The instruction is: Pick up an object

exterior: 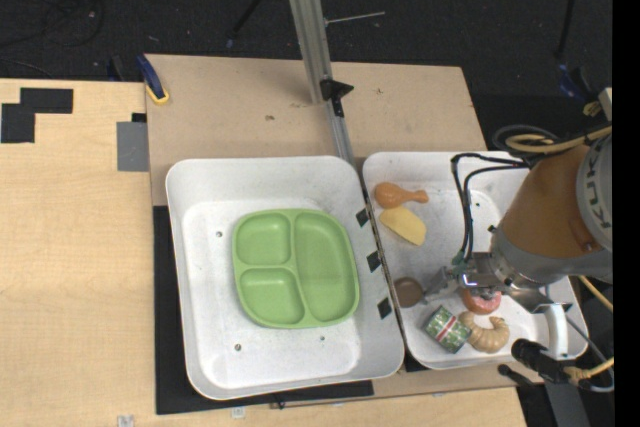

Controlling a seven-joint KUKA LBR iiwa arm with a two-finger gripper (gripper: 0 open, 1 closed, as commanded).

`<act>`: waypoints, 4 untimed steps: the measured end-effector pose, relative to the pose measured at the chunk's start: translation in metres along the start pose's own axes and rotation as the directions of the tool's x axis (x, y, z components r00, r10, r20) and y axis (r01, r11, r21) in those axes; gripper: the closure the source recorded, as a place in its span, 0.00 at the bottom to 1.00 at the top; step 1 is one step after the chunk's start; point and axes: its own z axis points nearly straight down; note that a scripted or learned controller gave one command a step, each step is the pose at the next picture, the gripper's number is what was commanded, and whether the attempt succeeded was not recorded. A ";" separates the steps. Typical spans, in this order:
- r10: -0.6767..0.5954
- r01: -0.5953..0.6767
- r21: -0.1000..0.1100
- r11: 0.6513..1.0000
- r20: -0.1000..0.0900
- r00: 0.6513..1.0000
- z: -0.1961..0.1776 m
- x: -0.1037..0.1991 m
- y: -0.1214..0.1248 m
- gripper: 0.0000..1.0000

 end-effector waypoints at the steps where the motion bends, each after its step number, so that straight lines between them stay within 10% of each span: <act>1: 0.006 -0.006 -0.006 1.000 0.005 1.000 -0.014 -0.003 0.001 1.00; 3: -0.002 0.002 -0.009 1.000 0.003 1.000 -0.126 -0.011 0.007 1.00; 4: -0.006 0.006 -0.005 1.000 0.001 1.000 -0.135 0.047 0.013 1.00</act>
